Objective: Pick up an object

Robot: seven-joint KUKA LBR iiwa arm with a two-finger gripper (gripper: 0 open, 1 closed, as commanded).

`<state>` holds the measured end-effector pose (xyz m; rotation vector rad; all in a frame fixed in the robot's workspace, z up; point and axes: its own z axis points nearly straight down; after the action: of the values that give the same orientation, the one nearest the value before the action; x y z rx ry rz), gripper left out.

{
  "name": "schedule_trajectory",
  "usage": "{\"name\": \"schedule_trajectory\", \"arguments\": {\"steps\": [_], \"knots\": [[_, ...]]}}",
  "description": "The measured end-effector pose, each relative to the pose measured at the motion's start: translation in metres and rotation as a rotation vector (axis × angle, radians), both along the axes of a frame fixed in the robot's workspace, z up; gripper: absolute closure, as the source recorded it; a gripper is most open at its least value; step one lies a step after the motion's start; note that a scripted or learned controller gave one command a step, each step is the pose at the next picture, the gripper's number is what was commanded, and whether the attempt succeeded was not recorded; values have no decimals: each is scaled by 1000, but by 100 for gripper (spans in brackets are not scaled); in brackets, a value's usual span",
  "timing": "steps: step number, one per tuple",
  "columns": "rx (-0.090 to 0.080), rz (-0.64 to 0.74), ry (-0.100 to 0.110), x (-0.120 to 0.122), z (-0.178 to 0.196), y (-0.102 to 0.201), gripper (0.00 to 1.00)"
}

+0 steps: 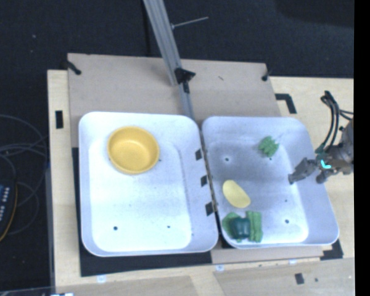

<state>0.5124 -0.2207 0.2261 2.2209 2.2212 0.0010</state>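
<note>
Bench (135, 276) seen from above, two white bins side by side. Gripper (309, 172) located at right bin (296, 134) right edge, nothing held; finger state cannot be told. Yellow bowl (133, 150) placed in left bin (142, 239) back-left corner. Green block (269, 145), yellow piece (236, 194), green pile (245, 226) spread across right bin.

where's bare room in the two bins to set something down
The left bin is bare in front of the yellow bowl and to its right. In the right bin, room lies between the small green object and yellow piece. The front-left corner is crowded: yellow piece, teal object, green block.
</note>
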Motion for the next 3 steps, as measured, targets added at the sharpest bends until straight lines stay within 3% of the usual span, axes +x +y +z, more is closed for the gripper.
{"name": "schedule_trajectory", "arguments": {"steps": [1,3], "knots": [[0,0,0,0,0,0,0],[1,-1,5,-16,-100,8,0]]}}
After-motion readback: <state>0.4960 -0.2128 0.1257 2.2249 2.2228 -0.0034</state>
